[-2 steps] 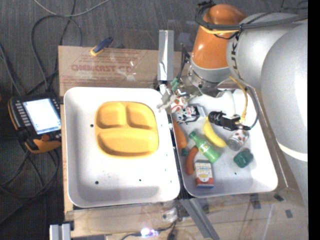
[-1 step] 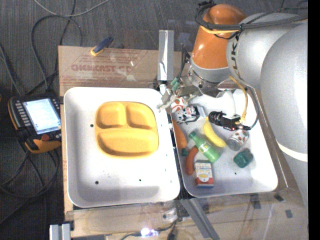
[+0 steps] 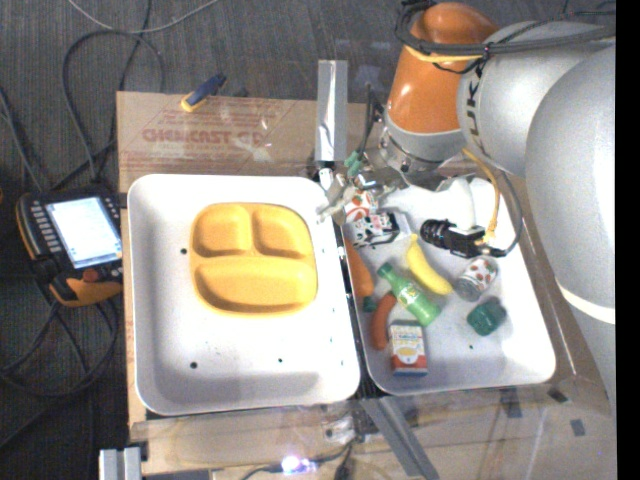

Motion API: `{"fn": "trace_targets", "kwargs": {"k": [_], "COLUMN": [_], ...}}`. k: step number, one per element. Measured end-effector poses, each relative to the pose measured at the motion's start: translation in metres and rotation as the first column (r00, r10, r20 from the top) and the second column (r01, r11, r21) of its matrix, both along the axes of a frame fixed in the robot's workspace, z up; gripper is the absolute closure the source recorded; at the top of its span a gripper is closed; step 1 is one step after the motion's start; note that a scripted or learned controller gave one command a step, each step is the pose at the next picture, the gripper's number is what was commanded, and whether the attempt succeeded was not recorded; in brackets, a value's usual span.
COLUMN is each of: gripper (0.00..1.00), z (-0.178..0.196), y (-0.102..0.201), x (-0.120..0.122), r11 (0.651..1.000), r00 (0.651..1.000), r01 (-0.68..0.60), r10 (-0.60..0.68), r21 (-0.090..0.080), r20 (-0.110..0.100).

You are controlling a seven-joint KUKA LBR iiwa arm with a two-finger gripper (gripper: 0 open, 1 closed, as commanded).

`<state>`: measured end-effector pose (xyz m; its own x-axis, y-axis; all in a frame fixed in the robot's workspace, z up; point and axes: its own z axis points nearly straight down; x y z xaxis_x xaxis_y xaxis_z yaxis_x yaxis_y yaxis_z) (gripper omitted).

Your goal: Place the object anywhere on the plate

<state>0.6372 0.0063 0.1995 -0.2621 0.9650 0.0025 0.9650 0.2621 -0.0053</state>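
- Your plate (image 3: 255,258), yellow with three compartments, lies in the left bin (image 3: 160,368) with nothing on it.
- The objects to choose from are all in the right bin (image 3: 530,358): a banana (image 3: 428,269), a green bottle (image 3: 410,295), a carrot (image 3: 362,274), a small red-and-white carton (image 3: 407,348), a can (image 3: 476,277), a dark green cup (image 3: 487,316) and a black-and-white carton (image 3: 371,224).
- You see the gripper (image 3: 350,190) low over the right bin's upper left corner, near the divide between bins.
- Whether its jaws are apart or together, you cannot tell.
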Motion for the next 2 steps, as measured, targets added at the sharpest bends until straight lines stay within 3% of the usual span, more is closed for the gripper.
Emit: {"fn": "trace_targets", "kwargs": {"k": [1,2], "gripper": [1.0,0.0], "z": [-0.0167,-0.0167], "y": [0.0444,0.0446], "x": [-0.0021,-0.0021], "r11": [0.992,0.992], "r00": [0.992,0.992], "r01": [-0.127,-0.128], "r10": [0.127,0.128], "r21": [-0.002,-0.001], "r20": [0.003,0.003]}}
